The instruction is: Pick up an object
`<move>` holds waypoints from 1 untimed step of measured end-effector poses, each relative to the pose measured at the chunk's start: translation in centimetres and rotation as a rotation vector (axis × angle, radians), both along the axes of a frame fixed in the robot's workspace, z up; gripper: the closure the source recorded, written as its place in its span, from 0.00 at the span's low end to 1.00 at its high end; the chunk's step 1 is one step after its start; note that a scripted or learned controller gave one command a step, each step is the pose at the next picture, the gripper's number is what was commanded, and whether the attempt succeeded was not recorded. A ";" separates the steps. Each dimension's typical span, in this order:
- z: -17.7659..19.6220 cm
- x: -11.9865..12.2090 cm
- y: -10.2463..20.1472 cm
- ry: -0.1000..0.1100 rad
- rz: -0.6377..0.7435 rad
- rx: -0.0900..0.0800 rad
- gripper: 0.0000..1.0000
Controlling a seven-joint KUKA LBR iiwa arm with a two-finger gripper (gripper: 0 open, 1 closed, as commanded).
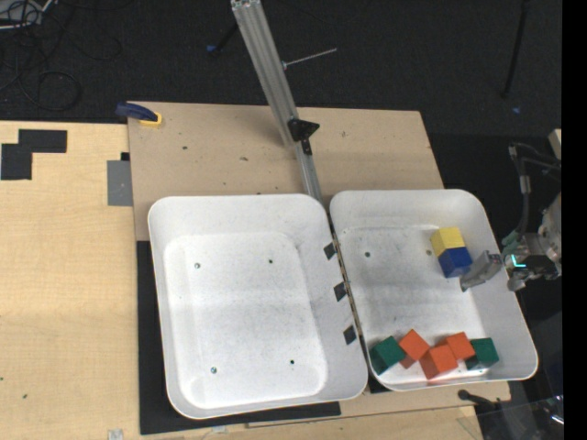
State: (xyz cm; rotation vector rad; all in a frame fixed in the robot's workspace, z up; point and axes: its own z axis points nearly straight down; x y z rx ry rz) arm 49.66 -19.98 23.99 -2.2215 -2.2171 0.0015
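My gripper (499,273) hangs over the right edge of the right bin (404,211), its fingers spread apart and open with only bin floor showing between them. Its left finger (477,272) is just right of a blue block (454,262), which sits touching a yellow block (448,238) behind it. Along the bin's front wall lies a cluster: a green block (387,352), three orange blocks (414,345) (438,361) (460,345) and another green block (483,351).
The left bin (240,301) sits beside the right one, joined by black clips (339,291). A slanted aluminium bar (273,81) rises behind the bins. A small blue-and-yellow item (139,113) lies at the bench's back left corner.
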 end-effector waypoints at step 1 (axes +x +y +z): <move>-4.4 -0.1 0.3 0.005 0.001 0.001 0.00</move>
